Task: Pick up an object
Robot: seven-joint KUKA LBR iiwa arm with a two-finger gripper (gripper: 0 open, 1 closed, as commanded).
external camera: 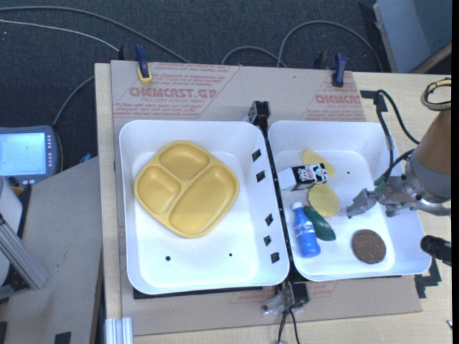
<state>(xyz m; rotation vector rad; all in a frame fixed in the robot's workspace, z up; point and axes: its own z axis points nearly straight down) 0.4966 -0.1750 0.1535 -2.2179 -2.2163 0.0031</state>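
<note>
I see the gripper (361, 205) low in the right bin (401, 265), between the yellow disc (324, 200) and the brown disc (368, 246), nothing visibly held. I cannot tell its state. The bottle (306, 231) lies by the divider.

The arm (436, 156) enters from the right, over the right edge of the right bin (401, 267). Its orange band sits uppermost in view, with the grey wrist below it, angled down and leftward into the bin. The gripper (358, 205) reaches toward the bin's middle, low over the floor, its dark tip pointing left. Whether the jaws stand apart or closed cannot be made out, and nothing shows between them.
</note>
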